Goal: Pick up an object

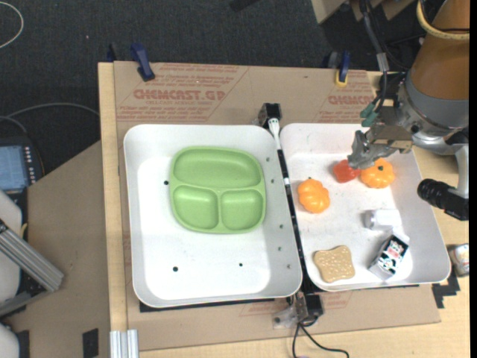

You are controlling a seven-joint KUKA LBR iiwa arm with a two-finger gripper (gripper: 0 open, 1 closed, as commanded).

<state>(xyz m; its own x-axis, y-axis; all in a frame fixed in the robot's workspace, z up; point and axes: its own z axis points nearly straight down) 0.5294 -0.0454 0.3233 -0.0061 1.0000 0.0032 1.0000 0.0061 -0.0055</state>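
Two shallow white bins sit side by side on the bench. The left bin (145,222) holds a green divided plate (218,189). The right bin (428,233) holds the loose objects. The gripper (365,156) hangs low over the far part of the right bin, its grey fingers pointing down. Whether the fingers are spread or pressed together cannot be told, and no object is visibly between them. A small red object (343,172) lies just below and to the left of the fingertips, touching or nearly touching them. An orange pumpkin (378,174) lies just to their right. A second orange pumpkin (314,195) lies nearer the camera and left of the fingers, apart from them. A small grey-white object (380,218), a black-and-white carton (390,256) and a tan cracker (333,264) lie well toward the near edge.
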